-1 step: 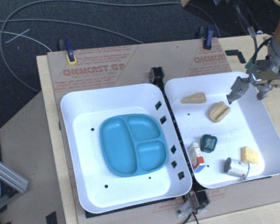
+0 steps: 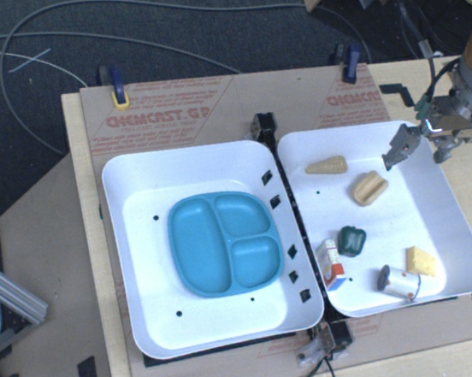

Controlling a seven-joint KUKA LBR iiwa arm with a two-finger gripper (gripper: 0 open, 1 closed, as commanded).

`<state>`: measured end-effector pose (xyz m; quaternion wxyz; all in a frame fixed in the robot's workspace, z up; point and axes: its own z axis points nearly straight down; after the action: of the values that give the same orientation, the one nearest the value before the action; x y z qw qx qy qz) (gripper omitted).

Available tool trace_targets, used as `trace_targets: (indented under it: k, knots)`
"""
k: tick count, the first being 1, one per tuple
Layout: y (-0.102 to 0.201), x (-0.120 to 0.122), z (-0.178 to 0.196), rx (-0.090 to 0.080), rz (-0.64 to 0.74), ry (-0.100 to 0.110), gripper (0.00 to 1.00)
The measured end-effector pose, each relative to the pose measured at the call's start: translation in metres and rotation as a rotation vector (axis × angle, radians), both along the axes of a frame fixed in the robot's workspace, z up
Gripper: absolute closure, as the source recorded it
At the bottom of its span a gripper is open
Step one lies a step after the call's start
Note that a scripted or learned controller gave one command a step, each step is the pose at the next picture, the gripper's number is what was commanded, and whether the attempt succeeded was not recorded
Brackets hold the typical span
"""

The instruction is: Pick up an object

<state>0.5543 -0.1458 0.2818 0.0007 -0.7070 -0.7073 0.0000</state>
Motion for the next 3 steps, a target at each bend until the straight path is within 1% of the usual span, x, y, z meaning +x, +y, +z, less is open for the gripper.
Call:
trace_targets:
  k: [1, 2, 3]
  knots:
    - [-0.001, -0.001, -0.063, 0.002, -0.001, 0.007, 0.00]
    - [-0.001, -0.007, -0.109, 0.002, -0.001, 0.006, 0.00]
    - [0.006, -0.011, -0.169, 0.003, 0.000, 0.006, 0.00]
